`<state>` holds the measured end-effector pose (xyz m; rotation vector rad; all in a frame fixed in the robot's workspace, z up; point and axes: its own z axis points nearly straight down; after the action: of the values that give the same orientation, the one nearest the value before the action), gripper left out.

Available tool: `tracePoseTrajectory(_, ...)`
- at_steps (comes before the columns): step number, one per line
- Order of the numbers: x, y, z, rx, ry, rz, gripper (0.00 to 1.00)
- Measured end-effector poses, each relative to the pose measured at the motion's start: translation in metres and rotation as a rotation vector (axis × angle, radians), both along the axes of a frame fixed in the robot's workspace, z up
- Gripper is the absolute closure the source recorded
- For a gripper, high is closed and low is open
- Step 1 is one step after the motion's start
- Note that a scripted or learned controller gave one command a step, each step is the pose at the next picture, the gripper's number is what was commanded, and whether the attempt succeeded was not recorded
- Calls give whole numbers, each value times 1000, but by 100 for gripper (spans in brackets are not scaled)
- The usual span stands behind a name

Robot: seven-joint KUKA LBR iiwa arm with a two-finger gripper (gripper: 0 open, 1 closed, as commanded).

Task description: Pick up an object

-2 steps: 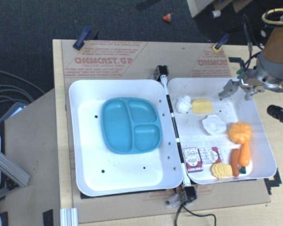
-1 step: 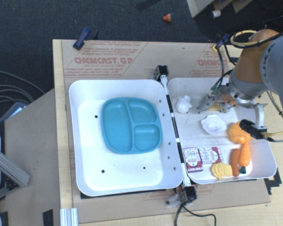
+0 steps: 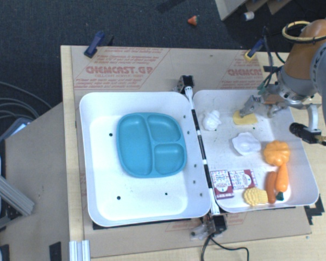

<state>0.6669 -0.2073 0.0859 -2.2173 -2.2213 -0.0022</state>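
The grey KUKA arm with the orange band above its wrist is seen at the far right of the scene, reaching leftward and downward. The two-finger gripper is held low at the arm's left end, its metal body tilted toward the left.

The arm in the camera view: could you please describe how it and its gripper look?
The arm is grey and rounded, with an orange band near its top and a yellowish cable looped above it. Its gripper is a small grey metal assembly, with thin dark cables running beside it.
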Motion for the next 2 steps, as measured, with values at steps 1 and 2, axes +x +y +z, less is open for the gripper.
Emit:
tracePoseTrajectory(1, -4, 47, -1, -2, 1, 0, 0)
tracePoseTrajectory(2, -3, 46, 11, -5, -3, 1, 100)
